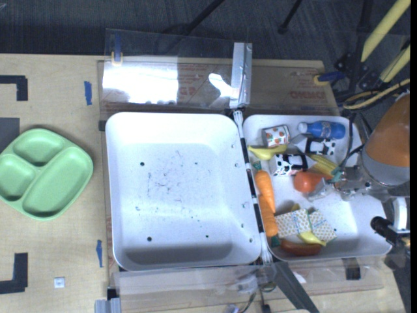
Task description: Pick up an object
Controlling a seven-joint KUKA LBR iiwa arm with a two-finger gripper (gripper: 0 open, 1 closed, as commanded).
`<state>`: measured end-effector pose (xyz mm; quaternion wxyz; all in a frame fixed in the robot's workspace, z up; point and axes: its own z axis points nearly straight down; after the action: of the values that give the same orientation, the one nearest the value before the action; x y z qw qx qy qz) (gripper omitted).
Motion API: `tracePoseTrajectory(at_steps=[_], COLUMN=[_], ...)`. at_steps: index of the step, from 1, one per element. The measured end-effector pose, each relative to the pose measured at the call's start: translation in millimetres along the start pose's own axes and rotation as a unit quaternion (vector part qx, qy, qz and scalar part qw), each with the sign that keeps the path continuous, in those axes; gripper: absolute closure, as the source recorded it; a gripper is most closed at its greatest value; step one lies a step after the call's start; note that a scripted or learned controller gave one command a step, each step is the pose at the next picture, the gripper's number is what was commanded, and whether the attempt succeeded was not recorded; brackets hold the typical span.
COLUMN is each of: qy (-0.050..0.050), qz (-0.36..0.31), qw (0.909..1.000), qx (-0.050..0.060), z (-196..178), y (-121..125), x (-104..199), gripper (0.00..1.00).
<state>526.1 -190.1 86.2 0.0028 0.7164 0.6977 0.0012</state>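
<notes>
Pincer, its grip impossible to judge, hangs at three o'clock of the orange ball in the right bin.

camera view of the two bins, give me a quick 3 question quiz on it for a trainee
1. True or false: the carrot lies in the left bin.
2. Multiple choice: what sits on the bench to the left of both bins? A) a green divided plate B) a red bowl C) a metal pan
3. Fill in: the blue bottle lies near the ____ edge of the right bin in the picture (top or bottom).

Key
1. False. The carrot lies in the right bin, along its left wall.
2. A
3. top
</notes>
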Motion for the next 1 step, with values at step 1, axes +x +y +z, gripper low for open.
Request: tracePoseTrajectory(at_steps=[1], qy=[0.001], qz=[-0.028], qw=[0.9996], qx=[0.002], z=[1.1], y=[86.7], x=[15.9], gripper=[0.0])
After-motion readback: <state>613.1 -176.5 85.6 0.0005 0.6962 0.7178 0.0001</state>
